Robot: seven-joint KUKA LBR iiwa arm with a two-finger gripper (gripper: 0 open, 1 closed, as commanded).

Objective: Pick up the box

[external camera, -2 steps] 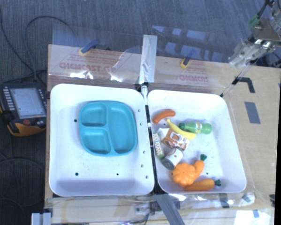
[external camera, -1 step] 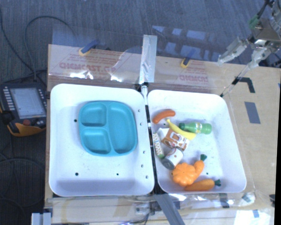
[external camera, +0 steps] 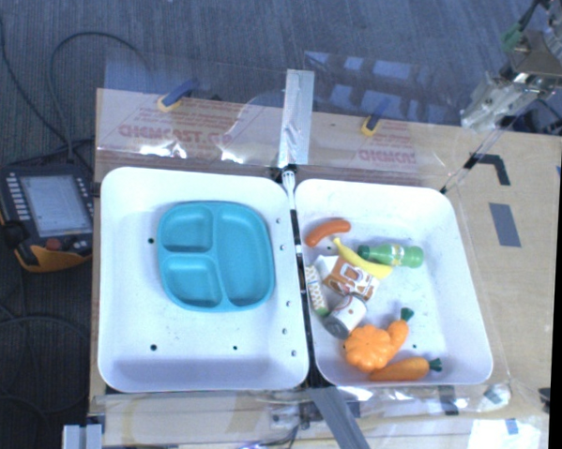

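The box is a small carton printed in brown and white. It lies tilted near the middle of the right bin, wedged among toy food. A yellow banana touches its upper edge and a white can lies just below it. My gripper hangs well beyond the right bin's far right corner, over the bench, far from the box. Nothing shows between its tips.
A green bottle, an orange sausage, a pumpkin and two carrots crowd the right bin. A flat striped packet lies against the divider. The left bin holds a blue compartment plate.
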